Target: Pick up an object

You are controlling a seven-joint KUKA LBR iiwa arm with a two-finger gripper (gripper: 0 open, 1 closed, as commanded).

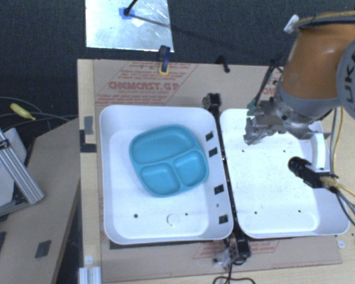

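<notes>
Blue plate [168, 160], a three-part divided dish, lies flat in the left bin [115, 129], a little above its middle and turned at a slant, with bare white floor around it on every side. Our gripper [255, 132] hangs over the upper left corner of the right bin [272, 218], close to the divider [220, 158] where the two bins meet, below the grey arm [319, 58] with its orange band. We cannot tell how the hand is set, since the wrist hides it from above, and we see nothing in it. The plate is the one thing we can make out to pick, and it sits well apart from the gripper, across the divider. We judge the risks to come mostly from the plate's shape. It is wide and shallow, so a straight descent onto its flat middle would likely close on nothing; the rim or one of the inner ridges looks like the only place to pinch. A push on one edge could tip the plate or slide it toward the bin wall. Crossing low could also catch the divider and its black clips [213, 152].
</notes>
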